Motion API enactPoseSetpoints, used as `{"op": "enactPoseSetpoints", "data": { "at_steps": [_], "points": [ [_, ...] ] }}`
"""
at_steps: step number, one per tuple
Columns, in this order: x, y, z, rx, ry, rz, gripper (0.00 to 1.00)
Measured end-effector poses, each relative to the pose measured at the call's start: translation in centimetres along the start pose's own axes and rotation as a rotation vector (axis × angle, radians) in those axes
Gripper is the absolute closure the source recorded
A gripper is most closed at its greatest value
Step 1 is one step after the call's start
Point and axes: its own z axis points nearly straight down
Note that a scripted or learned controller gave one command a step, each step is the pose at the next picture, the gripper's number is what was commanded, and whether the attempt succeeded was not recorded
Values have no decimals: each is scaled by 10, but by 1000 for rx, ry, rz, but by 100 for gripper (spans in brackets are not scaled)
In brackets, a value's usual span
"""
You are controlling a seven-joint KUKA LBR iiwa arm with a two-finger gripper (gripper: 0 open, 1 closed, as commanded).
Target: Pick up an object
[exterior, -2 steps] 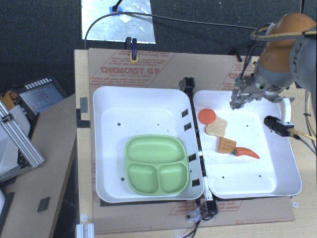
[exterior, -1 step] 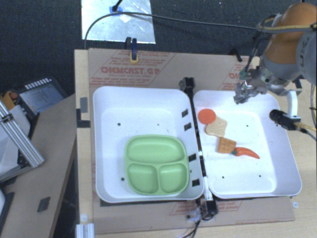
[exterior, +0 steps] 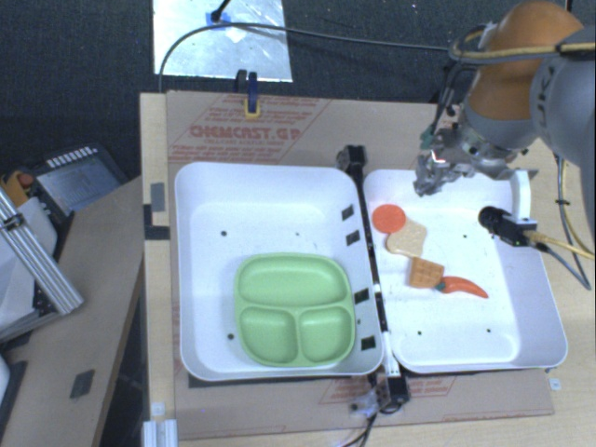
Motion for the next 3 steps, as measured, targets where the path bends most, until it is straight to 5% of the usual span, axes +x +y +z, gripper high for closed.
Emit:
{"op": "enactPoseSetpoints", "data": {
  "at_steps": [3],
  "points": [
    [134,-52,8,3,0,1,100]
  ]
}}
